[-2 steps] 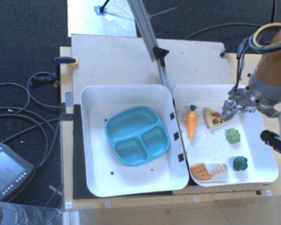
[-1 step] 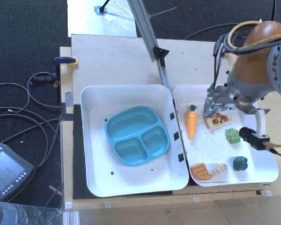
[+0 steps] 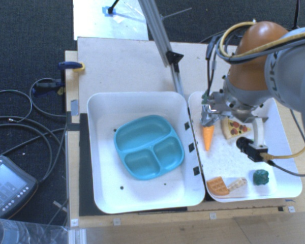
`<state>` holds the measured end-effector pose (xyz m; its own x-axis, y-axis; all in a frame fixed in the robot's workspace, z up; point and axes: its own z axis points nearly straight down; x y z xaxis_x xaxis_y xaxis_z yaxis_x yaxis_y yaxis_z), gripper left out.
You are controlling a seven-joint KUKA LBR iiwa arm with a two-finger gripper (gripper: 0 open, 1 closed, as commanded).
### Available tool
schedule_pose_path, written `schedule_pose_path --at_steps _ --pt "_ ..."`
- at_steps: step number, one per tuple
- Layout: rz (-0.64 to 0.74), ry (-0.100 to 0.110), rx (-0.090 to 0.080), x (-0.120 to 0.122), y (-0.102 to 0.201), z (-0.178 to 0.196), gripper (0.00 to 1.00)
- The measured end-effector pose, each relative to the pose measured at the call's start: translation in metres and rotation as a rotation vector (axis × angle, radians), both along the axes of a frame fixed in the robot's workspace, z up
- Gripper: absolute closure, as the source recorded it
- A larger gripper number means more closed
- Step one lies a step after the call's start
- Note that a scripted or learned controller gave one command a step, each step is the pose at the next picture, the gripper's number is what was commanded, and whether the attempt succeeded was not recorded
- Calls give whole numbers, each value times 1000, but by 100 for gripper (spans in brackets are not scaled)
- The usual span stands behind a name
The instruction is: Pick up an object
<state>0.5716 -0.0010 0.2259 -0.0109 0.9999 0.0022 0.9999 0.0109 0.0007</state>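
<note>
One blue tray, one carrot under fingers whose spread is unclear.

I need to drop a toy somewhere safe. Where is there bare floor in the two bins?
Left bin: bare floor all round the blue divided plate, widest along its front edge. Right bin: crowded with the carrot, pizza slice, waffle and green piece.

Glossy blue plastic tray
</note>
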Motion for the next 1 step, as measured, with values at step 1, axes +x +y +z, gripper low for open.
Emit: schedule_pose_path --at_steps 1 --pt "0 -1 0 19 53 -8 100"
